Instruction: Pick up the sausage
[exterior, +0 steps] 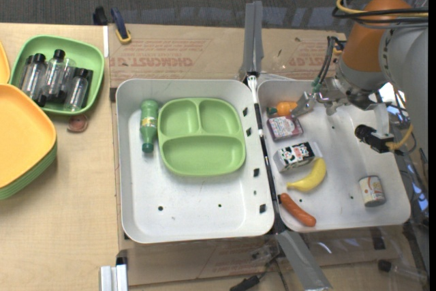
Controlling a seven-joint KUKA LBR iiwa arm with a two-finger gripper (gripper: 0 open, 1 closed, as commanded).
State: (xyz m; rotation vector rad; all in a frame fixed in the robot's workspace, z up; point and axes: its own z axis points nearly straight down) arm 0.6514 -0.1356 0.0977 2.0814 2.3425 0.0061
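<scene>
Two bins on the tabletop point(75, 215), and I'm hanging over the far end of the right bin point(340, 211) with my jaws point(308, 103) just above the top-left corner of it. Can't honestly tell if they're spread or pinched from this angle, too small and dark against the arm. Nothing visibly between them either way.

Target is the sausage point(298, 210), way down at the near edge of that same bin, well apart from me, lying on a slant almost against the left wall. Between us: an orange fruit point(287, 108) right beside my jaws, then a small pink packet point(283, 127), a milk carton point(295, 155) and a banana point(308, 176) that sits just above the sausage. A little can point(372, 190) is off to the other side.

My guess on handling: light, smooth-skinned, round in section, so it'll probably want to roll or squirt out if I pinch near an end. I'd go for the middle, jaws across its short width, lined up with that slant. Bin wall crowds the lower-left end, so clearance there looks tight.
</scene>
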